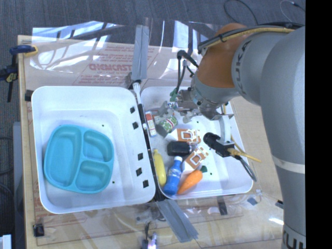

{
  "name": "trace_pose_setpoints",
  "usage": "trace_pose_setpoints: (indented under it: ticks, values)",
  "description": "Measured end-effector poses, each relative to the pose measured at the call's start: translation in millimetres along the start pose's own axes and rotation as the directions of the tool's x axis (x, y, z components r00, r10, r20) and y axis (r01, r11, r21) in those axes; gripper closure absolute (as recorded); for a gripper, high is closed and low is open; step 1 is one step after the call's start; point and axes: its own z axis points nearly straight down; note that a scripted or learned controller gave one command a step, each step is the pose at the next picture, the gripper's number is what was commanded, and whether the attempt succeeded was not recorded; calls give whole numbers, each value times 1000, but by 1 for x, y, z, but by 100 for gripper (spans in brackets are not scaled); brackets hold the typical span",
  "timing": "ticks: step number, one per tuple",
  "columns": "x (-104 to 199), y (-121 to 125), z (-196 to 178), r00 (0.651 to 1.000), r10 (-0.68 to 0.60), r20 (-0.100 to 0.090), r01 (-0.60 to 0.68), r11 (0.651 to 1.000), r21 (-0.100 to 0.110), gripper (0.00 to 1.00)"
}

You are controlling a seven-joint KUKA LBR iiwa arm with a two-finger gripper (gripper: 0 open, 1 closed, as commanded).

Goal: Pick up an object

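Small can (167,123) with a green-and-white label, lying tilted in the far left part of the right bin (223,176), beside an orange-patterned box (188,135). The pincer (176,108) hangs just beyond the can, very close; whether it is spread or pressed together cannot be told.

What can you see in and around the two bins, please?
left bin: one, white, bench's left
right bin: one, white, beside it
divided plate: one, turquoise, in left bin
banana: one, yellow, right bin's left wall
bottle: one, blue, white cap, beside banana
carrot: one, orange, beside bottle
block: one, black, right bin's middle
packets: two, orange-white, by the block
can: one, green-white, near gripper
arm: one, grey, orange band, from the right
gripper: one, metallic, over right bin's rear
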Motion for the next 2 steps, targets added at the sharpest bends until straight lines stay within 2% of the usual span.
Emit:
trace_pose_setpoints:
  ticks: [1, 2]
  values:
    - [-16, 23, 80, 990, -139, 16, 139, 990, -29, 0]
    - [-38, 78, 94, 986, -169, 10, 169, 985, -21, 0]
